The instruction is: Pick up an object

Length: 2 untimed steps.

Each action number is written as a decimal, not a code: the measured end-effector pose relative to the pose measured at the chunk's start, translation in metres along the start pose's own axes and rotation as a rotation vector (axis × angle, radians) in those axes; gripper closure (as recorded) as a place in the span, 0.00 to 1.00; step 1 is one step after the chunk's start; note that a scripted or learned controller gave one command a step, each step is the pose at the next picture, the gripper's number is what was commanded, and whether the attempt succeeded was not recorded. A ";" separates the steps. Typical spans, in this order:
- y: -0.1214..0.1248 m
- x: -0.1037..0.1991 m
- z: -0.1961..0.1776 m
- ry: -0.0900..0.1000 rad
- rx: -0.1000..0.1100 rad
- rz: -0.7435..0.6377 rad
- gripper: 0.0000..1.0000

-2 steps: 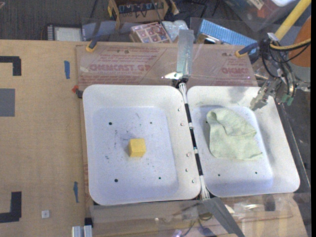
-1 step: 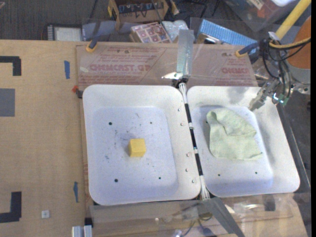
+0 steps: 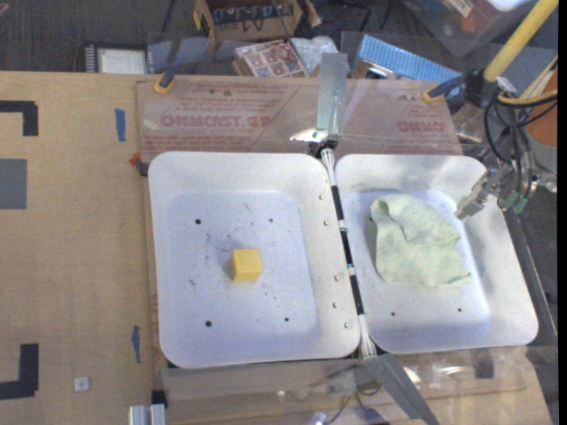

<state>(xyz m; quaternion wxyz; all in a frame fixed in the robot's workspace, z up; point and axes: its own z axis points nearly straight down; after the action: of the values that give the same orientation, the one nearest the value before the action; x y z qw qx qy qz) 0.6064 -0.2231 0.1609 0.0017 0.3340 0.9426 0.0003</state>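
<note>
A small yellow block (image 3: 247, 265) lies near the middle of the left bin (image 3: 177, 326). A pale green cloth (image 3: 416, 242) lies crumpled in the right bin (image 3: 505, 317), toward its back half. My gripper (image 3: 472, 204) hangs at the right bin's far right corner, just right of the cloth's upper edge and slightly above it. Nothing shows between its fingertips.
The two white bins sit side by side on a wooden bench, joined by a clipped seam (image 3: 341, 246). A clear plastic sheet (image 3: 301, 118) stands behind them. Cables and a yellow pole (image 3: 527, 29) crowd the upper right.
</note>
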 end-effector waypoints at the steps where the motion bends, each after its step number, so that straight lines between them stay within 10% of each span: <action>1: -0.063 0.076 -0.029 0.001 0.001 0.074 1.00; 2: -0.039 0.067 -0.075 -0.002 0.000 0.116 1.00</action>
<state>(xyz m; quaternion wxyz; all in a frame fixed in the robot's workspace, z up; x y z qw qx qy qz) 0.5292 -0.2109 0.2353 0.0027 0.3882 0.9216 0.0001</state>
